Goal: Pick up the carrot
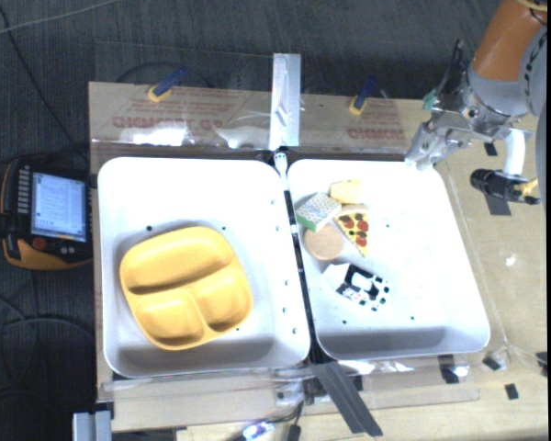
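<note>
Frankly, no carrot is distinguishable among the clustered food toys (338, 220) — end effector (429, 152) state unclear.

Two shallow white plastic bins (129, 177), side by side. One yellow three-compartment plate (185, 286) in the left bin. Five small items in the right: one pale yellow block (345, 191), one greenish-white wedge (317, 210), one pizza slice (354, 227), one tan round disc (325, 243), one black-and-white patterned piece (362, 288).
</note>
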Available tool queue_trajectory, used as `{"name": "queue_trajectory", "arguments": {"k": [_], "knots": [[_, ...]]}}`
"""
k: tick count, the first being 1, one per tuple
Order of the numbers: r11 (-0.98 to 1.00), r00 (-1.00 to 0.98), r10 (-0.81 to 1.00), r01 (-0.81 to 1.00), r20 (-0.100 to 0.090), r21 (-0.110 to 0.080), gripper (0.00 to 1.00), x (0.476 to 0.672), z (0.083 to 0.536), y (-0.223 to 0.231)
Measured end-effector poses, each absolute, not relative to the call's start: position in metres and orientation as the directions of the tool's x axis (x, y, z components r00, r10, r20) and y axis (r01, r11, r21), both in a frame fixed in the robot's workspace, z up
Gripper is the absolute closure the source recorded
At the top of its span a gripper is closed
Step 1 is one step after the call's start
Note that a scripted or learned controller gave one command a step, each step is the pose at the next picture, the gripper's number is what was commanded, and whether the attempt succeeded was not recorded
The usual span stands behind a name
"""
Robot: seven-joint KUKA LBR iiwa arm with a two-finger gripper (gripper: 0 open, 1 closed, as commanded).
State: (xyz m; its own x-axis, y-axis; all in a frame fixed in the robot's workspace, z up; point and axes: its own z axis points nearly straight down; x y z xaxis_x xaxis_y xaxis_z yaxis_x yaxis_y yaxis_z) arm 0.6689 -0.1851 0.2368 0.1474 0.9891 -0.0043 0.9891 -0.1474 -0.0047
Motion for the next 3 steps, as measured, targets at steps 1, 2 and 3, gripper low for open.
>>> {"name": "queue_trajectory", "arguments": {"k": [1, 2, 3], "knots": [[-0.333, 0.333, 0.943, 0.943, -0.005, -0.004, 1.00, 0.662, 0.287, -0.214], [-0.331, 0.331, 0.943, 0.943, -0.012, -0.009, 1.00, 0.663, 0.292, -0.214], [-0.438, 0.438, 0.899, 0.899, -0.004, -0.004, 1.00, 0.669, 0.315, -0.214]]}}
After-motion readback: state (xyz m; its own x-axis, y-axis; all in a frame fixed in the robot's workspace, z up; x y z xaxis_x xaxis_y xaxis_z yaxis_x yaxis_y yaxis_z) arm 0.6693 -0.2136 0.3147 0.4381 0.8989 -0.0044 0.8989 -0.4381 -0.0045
